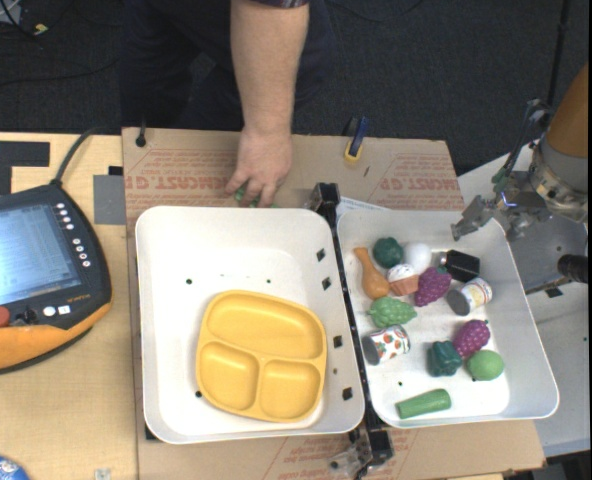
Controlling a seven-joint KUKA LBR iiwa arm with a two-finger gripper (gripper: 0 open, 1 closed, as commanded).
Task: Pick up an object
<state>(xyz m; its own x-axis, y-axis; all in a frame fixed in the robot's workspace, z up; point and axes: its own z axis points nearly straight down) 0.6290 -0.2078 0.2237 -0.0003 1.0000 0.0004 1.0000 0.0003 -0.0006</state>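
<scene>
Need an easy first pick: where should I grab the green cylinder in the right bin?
Grip the green cylinder across its middle, coming straight down. It lies flat near the bin's front edge, apart from the other toys, so both long sides look free.

two white bins (176, 238), one yellow tray (261, 353), two purple grape bunches (432, 286)

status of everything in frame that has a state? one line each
gripper: over the right bin's top edge, nothing between its fingers
yellow tray: flat in the left bin, nothing in its compartments
green cylinder: lying on its side in the right bin
toy pile: loose, crowded together in the right bin
person's hand: resting at the left bin's far edge
screen: lit
</scene>
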